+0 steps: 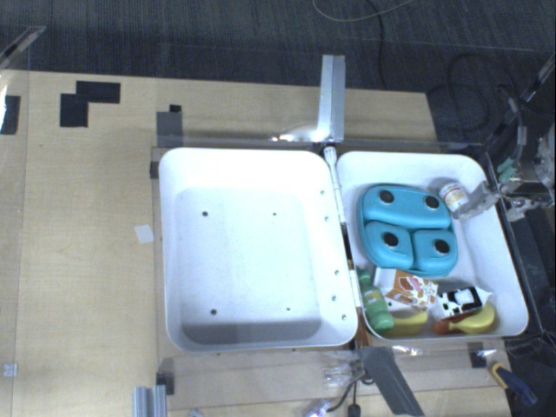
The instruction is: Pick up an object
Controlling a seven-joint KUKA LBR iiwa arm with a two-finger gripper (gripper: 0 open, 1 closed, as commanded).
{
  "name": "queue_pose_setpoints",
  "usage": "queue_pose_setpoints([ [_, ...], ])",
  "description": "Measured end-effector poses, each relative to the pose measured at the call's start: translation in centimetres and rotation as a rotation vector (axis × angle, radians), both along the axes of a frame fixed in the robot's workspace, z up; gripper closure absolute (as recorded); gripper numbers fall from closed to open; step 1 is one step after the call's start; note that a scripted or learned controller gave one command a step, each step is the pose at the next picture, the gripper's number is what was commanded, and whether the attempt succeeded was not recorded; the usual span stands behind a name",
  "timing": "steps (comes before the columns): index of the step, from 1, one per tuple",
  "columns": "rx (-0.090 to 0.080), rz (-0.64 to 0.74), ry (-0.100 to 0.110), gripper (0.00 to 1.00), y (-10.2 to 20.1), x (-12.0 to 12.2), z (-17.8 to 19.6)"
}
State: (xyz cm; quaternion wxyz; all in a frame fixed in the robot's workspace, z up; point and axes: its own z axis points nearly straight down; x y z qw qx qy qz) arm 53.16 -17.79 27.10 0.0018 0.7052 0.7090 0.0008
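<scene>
Robot arm waits at the edge as cluttered right bin [512, 272] awaits a pick.

A blue tray [407, 228], small jar [451, 196], green bottle [375, 307] and bananas [476, 321] crowd the right bin; no object looks picked yet. The gripper [532, 183] sits beside the bin's far right rim, its grip impossible to tell. Next, it likely must descend on one item.

A: What can you make out of the robot at the right edge of the frame?

B: Little. The arm [532, 159] shows as pale grey and whitish metal pieces, blurred, with dark cabling looped just above it.

A: And the end effector [476, 200]?

B: A light grey, blocky piece jutting left from that metal; finer detail is too blurred.
</scene>
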Motion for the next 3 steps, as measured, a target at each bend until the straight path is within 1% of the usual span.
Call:
queue_pose_setpoints([
  [1,0.000,-0.046,0.000,0.00,-2.7,7.6,-6.2],
  [2,-0.001,-0.046,-0.001,0.00,-2.7,7.6,-6.1],
  [3,-0.001,-0.036,-0.005,0.00,-1.7,10.8,-14.2],
])
